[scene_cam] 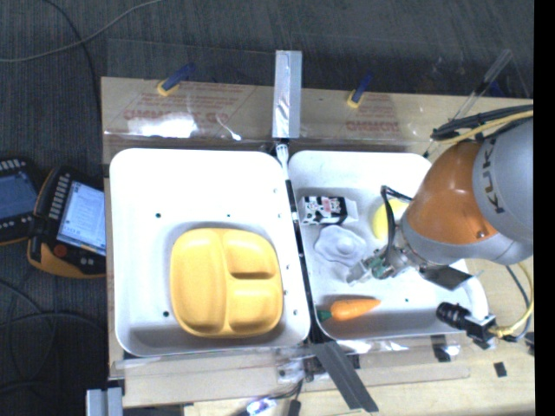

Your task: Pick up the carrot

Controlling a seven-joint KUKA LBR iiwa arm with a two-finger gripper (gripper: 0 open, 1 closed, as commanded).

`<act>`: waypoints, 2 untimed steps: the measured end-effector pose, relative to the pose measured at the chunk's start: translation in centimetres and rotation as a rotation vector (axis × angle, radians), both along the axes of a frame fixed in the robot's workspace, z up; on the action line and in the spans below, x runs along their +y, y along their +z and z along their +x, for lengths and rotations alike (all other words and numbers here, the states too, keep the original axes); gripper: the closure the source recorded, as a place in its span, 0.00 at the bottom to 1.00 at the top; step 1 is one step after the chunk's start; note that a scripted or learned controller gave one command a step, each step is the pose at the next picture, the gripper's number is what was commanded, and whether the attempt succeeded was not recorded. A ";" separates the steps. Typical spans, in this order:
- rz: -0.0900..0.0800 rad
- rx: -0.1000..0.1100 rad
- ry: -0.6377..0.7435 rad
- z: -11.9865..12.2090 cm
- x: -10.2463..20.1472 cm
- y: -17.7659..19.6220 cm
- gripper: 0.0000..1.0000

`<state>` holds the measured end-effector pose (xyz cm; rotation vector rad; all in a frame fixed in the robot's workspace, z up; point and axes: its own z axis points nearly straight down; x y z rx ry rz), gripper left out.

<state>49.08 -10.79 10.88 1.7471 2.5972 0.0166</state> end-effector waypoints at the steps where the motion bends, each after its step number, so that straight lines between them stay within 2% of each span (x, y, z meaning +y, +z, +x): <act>1: 0.000 0.000 0.000 0.0 0.0 0.0 0.00; 2: -0.002 0.017 -0.065 -0.7 0.2 1.6 0.00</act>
